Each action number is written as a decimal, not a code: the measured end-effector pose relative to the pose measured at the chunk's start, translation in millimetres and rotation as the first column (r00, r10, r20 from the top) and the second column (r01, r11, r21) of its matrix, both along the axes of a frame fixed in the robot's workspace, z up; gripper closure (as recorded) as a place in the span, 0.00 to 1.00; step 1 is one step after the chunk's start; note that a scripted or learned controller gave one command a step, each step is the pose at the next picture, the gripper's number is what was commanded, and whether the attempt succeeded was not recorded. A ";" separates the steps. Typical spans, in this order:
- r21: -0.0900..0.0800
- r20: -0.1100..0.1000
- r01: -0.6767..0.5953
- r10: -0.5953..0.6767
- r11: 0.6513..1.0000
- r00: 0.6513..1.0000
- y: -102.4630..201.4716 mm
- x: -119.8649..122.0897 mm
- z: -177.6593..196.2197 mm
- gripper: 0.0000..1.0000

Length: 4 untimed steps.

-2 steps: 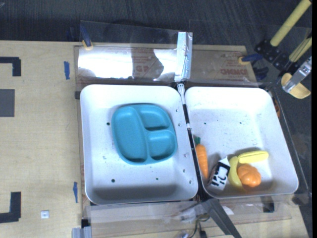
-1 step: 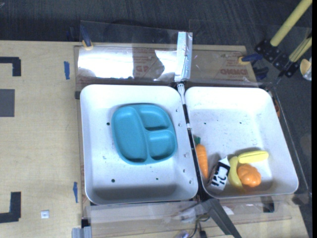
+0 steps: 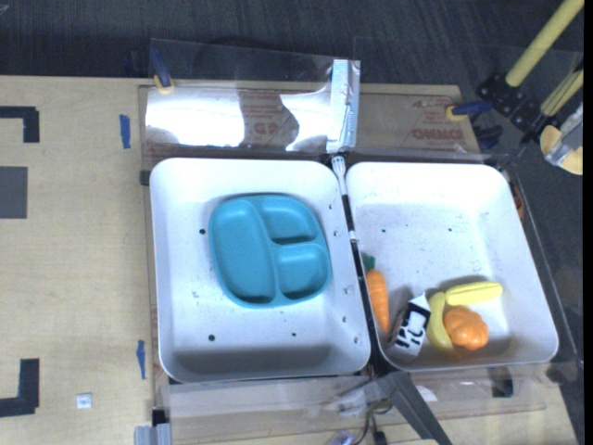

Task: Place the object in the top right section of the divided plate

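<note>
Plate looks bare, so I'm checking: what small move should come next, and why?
Probably reach into the right bin for the carrot. It lies apart from the clustered toys, while the blue plate in the left bin has nothing in its sections.

1. Left white bin (image 3: 176, 248): seated on the wooden bench (image 3: 74, 248).
2. Right white bin (image 3: 435, 202): touching the left bin along one edge.
3. Clear plastic panel (image 3: 241, 100): stands behind the left bin.
4. Blue tape marks (image 3: 124, 130): on the bench, left of the bins.
</note>
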State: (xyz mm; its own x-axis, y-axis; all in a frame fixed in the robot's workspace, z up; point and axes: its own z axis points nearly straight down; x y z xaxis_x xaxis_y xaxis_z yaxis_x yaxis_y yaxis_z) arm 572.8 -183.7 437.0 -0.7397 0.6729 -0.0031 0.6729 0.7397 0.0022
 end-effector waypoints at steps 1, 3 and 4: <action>-0.003 0.003 -0.055 0.055 0.998 0.998 -38.4 13.0 -0.9 1.00; -0.005 0.004 -0.244 0.244 0.970 0.970 -38.1 47.9 -0.4 1.00; -0.004 0.003 -0.293 0.293 0.956 0.956 -39.0 85.7 -0.8 1.00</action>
State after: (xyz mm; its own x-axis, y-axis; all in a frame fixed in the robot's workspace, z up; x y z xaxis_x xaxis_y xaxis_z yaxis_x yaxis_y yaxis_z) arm 658.6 -222.7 436.2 -0.9046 0.4262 -0.0079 0.4262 0.9046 0.0011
